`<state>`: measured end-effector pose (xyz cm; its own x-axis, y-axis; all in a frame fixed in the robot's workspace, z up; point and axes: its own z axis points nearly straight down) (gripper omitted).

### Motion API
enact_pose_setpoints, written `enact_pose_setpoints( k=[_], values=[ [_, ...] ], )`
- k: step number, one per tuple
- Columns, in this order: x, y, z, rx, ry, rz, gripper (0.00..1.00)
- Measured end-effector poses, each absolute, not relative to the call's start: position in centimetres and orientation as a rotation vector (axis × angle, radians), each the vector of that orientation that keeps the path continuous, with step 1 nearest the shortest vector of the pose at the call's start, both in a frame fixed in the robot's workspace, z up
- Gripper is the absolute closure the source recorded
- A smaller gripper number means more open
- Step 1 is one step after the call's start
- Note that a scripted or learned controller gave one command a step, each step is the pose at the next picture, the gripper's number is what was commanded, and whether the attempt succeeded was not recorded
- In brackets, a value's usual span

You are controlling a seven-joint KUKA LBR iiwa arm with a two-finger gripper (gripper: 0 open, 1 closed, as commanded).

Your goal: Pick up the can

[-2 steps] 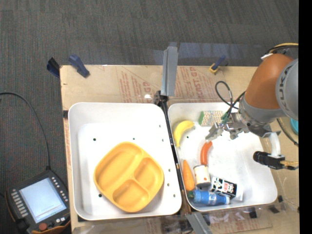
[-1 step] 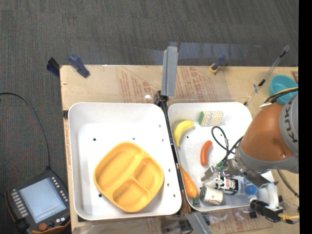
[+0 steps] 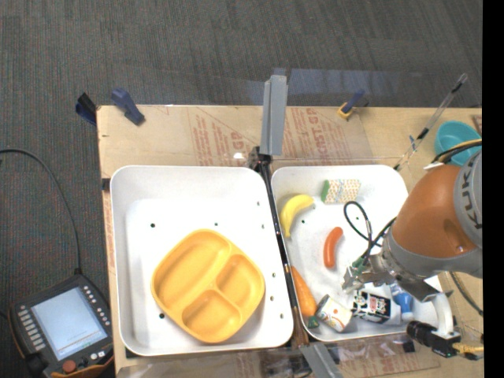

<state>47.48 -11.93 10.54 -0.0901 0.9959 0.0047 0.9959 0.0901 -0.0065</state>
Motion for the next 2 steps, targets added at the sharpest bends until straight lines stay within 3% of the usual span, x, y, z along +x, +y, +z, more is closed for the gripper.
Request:
enact_pose_setpoints(
  k=[1, 2],
  values=[
    [47.5, -11.9, 10.5, -2.114, -2.313, 0.003, 0.00],
    [55.6, -17.5, 8.6, -2.263, -2.174, 0.002, 0.00]
  ],
)
